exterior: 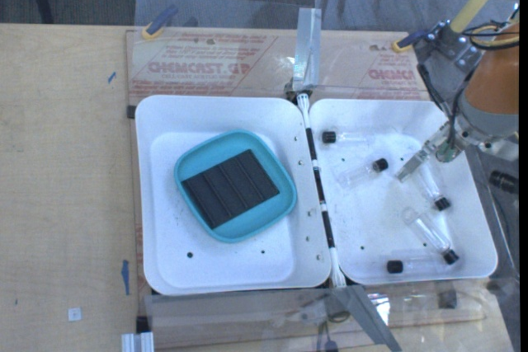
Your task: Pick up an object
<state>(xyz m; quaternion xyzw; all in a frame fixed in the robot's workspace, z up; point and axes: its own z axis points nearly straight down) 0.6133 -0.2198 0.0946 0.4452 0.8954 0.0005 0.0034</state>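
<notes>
The hand [410, 167] hangs over the right bin [487, 260], grip state unclear. The nearest vial [365, 171] lies just left, its long axis running roughly left-right.

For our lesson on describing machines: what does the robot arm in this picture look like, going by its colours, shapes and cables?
The arm comes in from the right. Its casing is grey and blocky, with a broad orange band on a rounded section. Thin black cables loop across the top of it. At its end sits the gripper, slim pale metal that tapers towards the tip, much narrower than the arm itself.
</notes>
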